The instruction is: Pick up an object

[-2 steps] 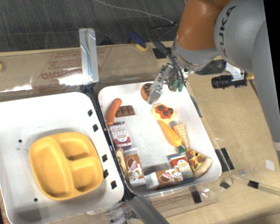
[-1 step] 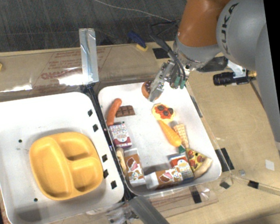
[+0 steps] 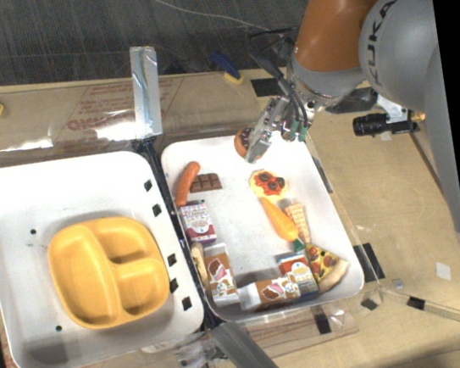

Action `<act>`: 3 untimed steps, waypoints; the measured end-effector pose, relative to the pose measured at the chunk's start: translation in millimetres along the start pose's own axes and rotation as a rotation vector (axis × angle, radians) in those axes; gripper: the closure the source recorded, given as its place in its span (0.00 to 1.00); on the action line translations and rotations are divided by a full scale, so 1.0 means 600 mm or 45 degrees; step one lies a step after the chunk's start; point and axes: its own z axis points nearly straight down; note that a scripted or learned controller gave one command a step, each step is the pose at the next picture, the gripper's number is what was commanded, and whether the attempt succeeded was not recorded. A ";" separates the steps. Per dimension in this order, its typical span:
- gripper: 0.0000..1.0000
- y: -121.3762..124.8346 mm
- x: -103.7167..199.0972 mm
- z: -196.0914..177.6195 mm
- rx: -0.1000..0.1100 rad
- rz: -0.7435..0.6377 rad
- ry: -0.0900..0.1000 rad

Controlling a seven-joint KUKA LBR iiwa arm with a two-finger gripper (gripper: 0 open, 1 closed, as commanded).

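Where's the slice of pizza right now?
The pizza slice lies in the right bin's near right corner, just right of the small cartons and below the orange carrot.

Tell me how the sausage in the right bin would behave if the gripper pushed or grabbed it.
The sausage looks rounded and slim, so a sideways push would probably roll it. It lies beside the bin wall, which may crowd one finger. It looks like a small toy, so likely light and stiff.

A tan bench (image 3: 390, 223) is carrying two shallow white bins lying side by side at its centre: the left bin (image 3: 1, 256) toward nine o'clock, the right bin (image 3: 243, 211) toward three o'clock, their inner rims touching
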 end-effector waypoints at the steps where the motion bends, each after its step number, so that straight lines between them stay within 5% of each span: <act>1: 1.00 -0.085 -0.071 -0.147 0.000 -0.001 0.001; 2: 1.00 -0.006 0.060 0.008 0.004 -0.019 0.023; 3: 1.00 0.024 0.005 -0.066 0.002 0.172 0.010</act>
